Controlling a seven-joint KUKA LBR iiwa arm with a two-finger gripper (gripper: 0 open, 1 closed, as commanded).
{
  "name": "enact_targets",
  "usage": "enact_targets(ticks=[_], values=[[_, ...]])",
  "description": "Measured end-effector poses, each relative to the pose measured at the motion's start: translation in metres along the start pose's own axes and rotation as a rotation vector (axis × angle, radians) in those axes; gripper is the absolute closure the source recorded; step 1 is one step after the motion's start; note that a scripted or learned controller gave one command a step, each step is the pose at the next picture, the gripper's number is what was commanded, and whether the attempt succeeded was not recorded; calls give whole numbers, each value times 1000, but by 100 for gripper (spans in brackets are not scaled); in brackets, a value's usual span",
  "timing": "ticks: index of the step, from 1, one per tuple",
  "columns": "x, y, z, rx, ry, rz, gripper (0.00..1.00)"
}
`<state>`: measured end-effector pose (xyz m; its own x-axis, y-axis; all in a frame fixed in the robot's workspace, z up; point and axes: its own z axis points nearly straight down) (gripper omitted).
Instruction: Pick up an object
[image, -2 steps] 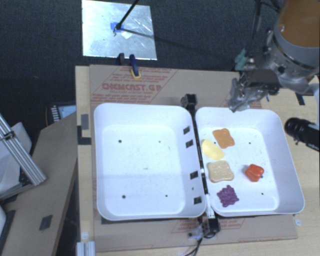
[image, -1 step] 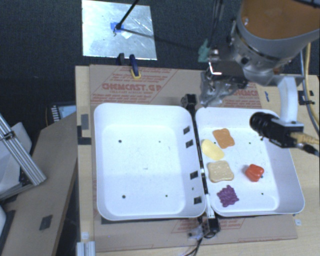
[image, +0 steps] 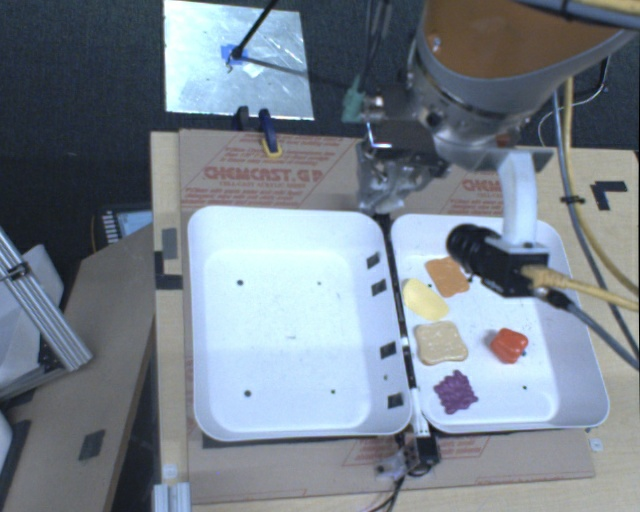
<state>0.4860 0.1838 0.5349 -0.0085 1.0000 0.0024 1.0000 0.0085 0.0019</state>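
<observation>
**Gripper at the far rim, five small objects in the right bin**

My gripper (image: 392, 185) hangs over the far rim where the two white bins meet. I cannot tell how wide it is open, or whether it has hold of anything.

All the objects lie in the right bin (image: 575, 395), forward of my gripper and slightly towards my arm's side. Nearest are a flat orange slab (image: 447, 276) and a smooth yellow piece (image: 424, 300), just beside each other. Further forward come a tan toast-like square (image: 440, 343), a glossy red lump (image: 508, 345) and a knobbly purple cluster (image: 456, 391). The slab looks easiest; its long axis runs diagonally.
</observation>
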Motion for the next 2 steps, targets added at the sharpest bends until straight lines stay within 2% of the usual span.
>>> enact_targets(ticks=[1, 2], values=[[54, 0, 0, 1, 0, -1, 100], [51, 1, -12, -2, 1, 4, 100]])
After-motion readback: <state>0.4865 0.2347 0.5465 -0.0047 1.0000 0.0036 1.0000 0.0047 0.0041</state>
